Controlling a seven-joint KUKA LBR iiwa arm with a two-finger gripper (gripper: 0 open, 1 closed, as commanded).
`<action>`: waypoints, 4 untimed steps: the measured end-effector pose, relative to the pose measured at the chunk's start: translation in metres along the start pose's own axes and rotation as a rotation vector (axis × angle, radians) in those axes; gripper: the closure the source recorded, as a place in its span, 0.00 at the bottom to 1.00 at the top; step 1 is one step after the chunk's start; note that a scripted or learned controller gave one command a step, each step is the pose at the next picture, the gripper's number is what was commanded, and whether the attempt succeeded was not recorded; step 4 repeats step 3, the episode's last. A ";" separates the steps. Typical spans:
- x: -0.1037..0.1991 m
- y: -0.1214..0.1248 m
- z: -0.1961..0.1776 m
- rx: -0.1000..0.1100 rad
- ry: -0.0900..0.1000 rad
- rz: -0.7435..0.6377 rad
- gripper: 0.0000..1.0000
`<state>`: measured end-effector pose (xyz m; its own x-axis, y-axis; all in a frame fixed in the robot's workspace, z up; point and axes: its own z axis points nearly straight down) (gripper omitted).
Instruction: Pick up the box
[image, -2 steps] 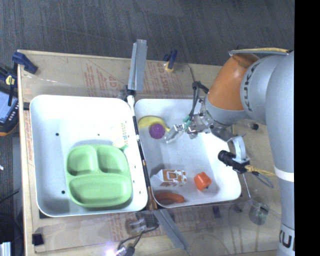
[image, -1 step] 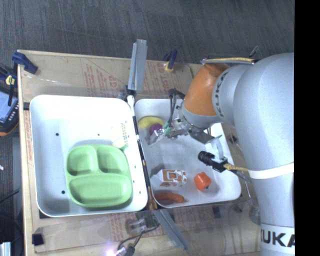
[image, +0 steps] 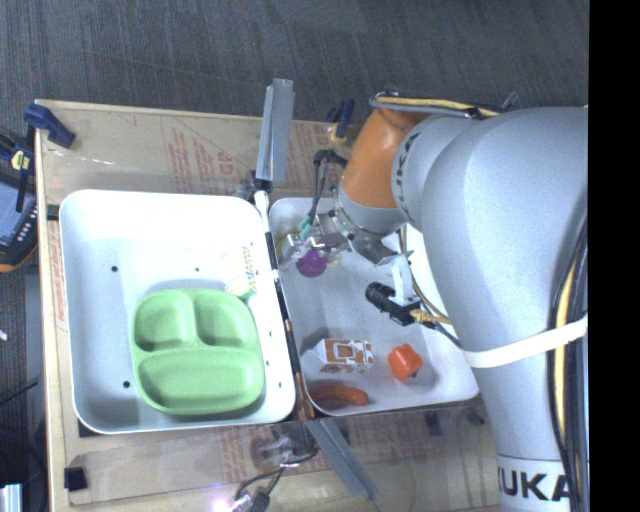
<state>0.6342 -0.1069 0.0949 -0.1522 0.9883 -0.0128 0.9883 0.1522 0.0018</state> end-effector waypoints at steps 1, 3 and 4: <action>0.003 0.001 -0.010 -0.001 0.005 -0.007 1.00; 0.111 -0.053 -0.149 0.001 0.013 -0.141 1.00; 0.111 -0.053 -0.149 0.001 0.013 -0.141 1.00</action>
